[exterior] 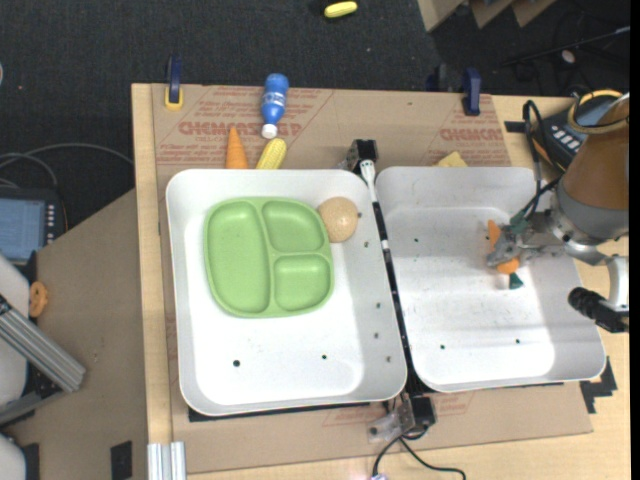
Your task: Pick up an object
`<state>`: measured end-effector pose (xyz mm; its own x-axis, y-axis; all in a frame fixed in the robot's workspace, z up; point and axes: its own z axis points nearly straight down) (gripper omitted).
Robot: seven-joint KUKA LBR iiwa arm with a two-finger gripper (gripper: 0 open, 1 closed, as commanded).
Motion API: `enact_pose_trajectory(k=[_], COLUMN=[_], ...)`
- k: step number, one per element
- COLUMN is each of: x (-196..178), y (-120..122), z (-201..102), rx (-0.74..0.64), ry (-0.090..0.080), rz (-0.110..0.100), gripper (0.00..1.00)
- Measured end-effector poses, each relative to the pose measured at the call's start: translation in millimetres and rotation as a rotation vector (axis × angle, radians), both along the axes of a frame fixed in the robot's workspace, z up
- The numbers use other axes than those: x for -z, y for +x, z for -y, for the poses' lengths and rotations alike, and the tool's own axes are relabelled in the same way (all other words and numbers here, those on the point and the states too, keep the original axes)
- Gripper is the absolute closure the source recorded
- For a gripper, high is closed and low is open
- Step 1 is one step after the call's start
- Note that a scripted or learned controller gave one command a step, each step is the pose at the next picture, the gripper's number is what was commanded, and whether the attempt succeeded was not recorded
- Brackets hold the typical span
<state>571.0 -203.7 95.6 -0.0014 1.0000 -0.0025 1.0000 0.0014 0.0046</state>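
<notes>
**Two bins, one arm at the right-hand bin**

Two shallow white bins are set side by side on a cardboard-covered bench (150, 268). In the left bin (200, 368) a green divided tray (268, 256) is seen, its three compartments bare. A round tan object (339, 218), like a small bun or potato, is lodged just beside the tray's upper right corner, against the bin's far wall.

Over the right bin (450, 348) the gripper (507, 253) is lowered near the bin's right side, the arm (600, 178) reaching in from the right. Small orange pieces (493, 232) and a dark green bit (516, 281) are seen at the gripper's tip; whether they are parts of the tool or a held object cannot be told, and so nothing can be said to be gripped.

Behind the bins, on the cardboard, a blue and white bottle (273, 104), an orange carrot-shaped object (235, 150) and a yellow corn-like object (271, 153) are laid close together. A yellow object (340, 9) lies on the dark floor beyond the bench.
</notes>
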Motion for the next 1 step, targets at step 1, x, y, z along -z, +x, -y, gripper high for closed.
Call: enact_pose_trajectory(k=[1], x=[-96.0], y=[49.1], z=[-140.9], rx=[-0.015], ry=[0.006], rz=[0.01], gripper=[1.0])
